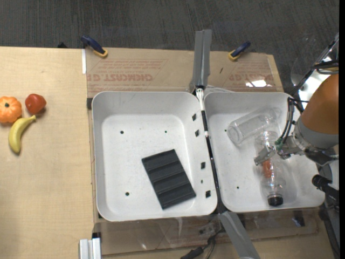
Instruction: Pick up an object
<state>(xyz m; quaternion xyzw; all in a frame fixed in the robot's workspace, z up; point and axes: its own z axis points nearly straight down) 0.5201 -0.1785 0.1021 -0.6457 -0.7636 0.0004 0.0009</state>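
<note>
A pale wooden bench fills the left and lower part of the frame, with dark grey carpeted floor seen across the top. A sheet of brown cardboard, printed with red lettering, is laid under the bins and pinned at its upper edge by two blue-and-orange clamps. Two shallow white bins are set side by side at the centre. The left bin is of smooth matt plastic with rounded corners, and a flat black ribbed rectangular block lies tilted in its lower middle.

In the right bin, a clear plastic cup lies on its side toward the upper middle, and a clear bottle with a dark cap and a reddish patch inside lies just below it, pointing toward the lower edge.

The gripper is seen at the right of the frame, low over the bottle's upper end; whether it is open or closed cannot be told.

At the far left, an orange, a red apple and a yellow banana are grouped on the bench.
</note>
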